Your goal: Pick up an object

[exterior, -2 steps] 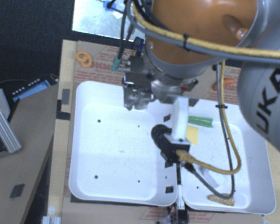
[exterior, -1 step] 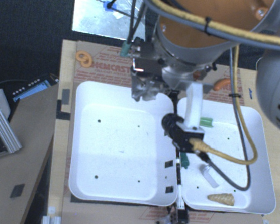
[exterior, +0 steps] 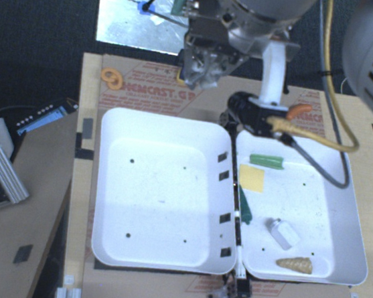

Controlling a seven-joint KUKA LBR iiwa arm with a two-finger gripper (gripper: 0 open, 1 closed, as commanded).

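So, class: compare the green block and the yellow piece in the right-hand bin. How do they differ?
The green block is long and narrow, lying crosswise; the yellow piece is squarish and looks flat. The green block sits nearer the bin's far wall; the yellow piece lies nearer the divider between the bins. Both rest loose on the right bin floor, close together.

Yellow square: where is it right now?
The yellow square lies in the right bin, near its left wall, just below the green stick and above the white block.
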